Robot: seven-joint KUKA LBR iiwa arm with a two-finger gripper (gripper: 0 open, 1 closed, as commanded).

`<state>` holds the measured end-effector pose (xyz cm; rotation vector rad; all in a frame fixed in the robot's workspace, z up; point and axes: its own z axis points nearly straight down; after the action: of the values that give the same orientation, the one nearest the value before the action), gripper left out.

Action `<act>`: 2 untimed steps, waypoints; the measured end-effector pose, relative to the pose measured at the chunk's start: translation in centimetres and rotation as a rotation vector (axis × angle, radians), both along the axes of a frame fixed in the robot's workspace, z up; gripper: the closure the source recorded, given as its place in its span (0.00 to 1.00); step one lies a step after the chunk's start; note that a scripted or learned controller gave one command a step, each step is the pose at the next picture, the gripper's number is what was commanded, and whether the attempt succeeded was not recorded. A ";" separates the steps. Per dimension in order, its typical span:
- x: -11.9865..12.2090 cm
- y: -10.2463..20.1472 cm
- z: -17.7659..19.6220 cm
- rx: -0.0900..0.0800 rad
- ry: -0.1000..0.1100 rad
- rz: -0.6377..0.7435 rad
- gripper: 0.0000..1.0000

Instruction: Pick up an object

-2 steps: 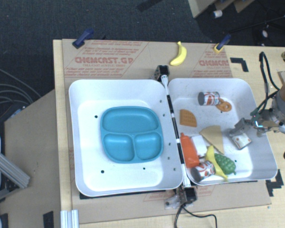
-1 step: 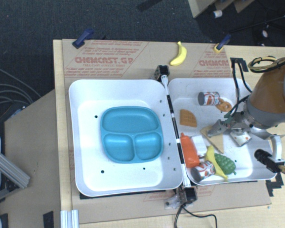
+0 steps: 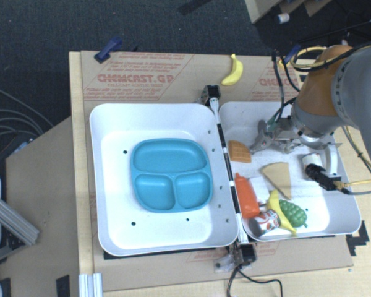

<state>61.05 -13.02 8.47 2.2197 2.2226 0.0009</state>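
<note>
In the right bin (image 3: 340,218) lie a brown square slice (image 3: 238,151), a tan wedge (image 3: 278,177), an orange carrot-like piece (image 3: 246,197), a yellow and green corn cob (image 3: 289,213) and a small silver can (image 3: 263,223). My gripper (image 3: 264,138) hangs low over the upper middle of this bin. It is just right of the brown slice and above the tan wedge. Nothing shows in its grasp. The grey arm with its orange band (image 3: 316,91) covers the bin's upper right part.
The left bin (image 3: 111,221) holds a blue divided plate (image 3: 171,173). A yellow banana (image 3: 233,72) lies on the board behind the bins. A blue clip (image 3: 107,50) sits at the board's far left corner. Cables (image 3: 352,184) trail along the right bin's edge.
</note>
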 end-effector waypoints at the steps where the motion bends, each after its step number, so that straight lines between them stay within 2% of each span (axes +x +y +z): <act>1: 0.0 0.0 1.0 -0.001 -0.001 0.001 1.00; 2: 0.0 0.0 1.0 -0.001 -0.001 0.001 0.00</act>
<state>61.09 -13.00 9.47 2.2173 2.2233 0.0009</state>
